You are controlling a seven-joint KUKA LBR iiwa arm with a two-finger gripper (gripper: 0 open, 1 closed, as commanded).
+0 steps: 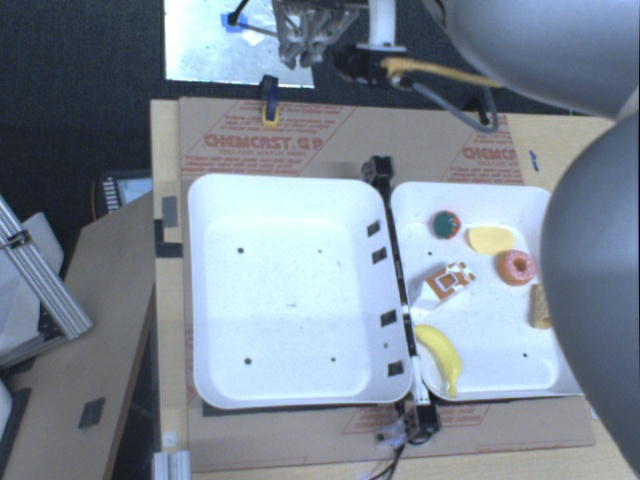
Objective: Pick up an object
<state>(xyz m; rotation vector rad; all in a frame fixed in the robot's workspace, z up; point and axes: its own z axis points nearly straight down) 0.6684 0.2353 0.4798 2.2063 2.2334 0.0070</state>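
Yellow banana [441, 356] and donut [516, 267] lie well below our gripper [303, 56], jaw state indiscernible; we judge approach pending, requiring descent over the right bin [480, 378].

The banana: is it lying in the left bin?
No. The banana lies in the right bin, at its near left corner beside the divider between the two bins.

- A flat brown cardboard sheet with red print [300, 138] lies under both bins.
- A silvery aluminium rail [40, 278] slants at the left edge.
- A shiny grey metal plate [215, 28] sits beyond the cardboard.
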